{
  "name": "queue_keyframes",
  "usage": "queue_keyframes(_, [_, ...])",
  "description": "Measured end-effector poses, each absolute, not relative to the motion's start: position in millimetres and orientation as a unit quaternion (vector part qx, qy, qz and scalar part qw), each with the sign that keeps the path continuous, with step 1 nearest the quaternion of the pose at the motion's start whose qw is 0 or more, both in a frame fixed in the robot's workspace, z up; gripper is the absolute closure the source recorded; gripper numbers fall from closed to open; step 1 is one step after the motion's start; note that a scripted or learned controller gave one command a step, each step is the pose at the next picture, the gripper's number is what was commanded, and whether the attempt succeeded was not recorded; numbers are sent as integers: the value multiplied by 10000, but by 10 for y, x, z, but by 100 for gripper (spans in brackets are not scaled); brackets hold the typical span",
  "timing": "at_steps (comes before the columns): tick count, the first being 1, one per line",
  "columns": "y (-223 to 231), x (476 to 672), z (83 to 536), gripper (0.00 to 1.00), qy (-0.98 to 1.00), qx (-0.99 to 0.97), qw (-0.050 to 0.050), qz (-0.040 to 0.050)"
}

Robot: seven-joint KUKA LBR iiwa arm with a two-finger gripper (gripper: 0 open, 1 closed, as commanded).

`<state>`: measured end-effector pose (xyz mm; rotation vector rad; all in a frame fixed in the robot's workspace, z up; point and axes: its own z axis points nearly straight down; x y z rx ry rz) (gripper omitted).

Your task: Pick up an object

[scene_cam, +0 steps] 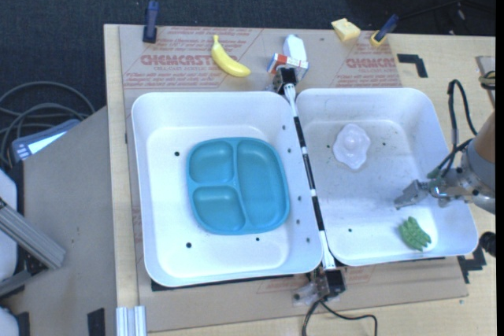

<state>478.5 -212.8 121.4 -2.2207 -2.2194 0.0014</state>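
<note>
Where the fingers (411, 196) reach over the right bin (378, 102), slightly spread, holding nothing, green object (415, 233) just below.

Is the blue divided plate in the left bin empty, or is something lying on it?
Empty. All three compartments of the blue plate show only bare blue surface.

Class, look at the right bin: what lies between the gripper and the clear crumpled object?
Bare white bin floor separates the gripper from the clear crumpled object, as seen in the camera view.
</note>
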Motion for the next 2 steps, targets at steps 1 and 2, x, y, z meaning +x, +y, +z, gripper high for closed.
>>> queue_keyframes(1, [-2135,5326,2137,0,-7075,-7067,-18,-6])
queue_keyframes(2, [-2239,4783,1388,0,-7068,-7074,9,7])
